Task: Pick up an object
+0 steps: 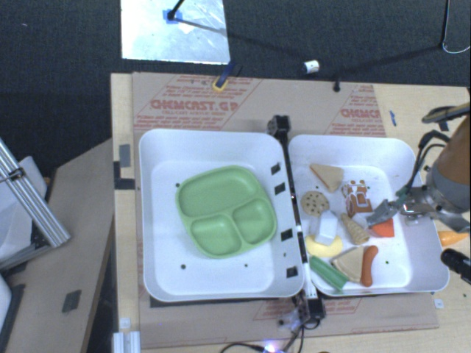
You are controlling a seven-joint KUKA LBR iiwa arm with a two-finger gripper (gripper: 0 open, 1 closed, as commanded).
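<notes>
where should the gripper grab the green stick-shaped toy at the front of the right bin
Grip the green stick-shaped toy across its narrow width near the middle, coming straight down. It lies flat and slanted, close to the bin's dividing wall and the bread-slice toy, so turn the fingers square to its length.

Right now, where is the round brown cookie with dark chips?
The round brown cookie with dark chips lies in the right white bin, near its left wall, below the tan wedge and above the white block.
</notes>
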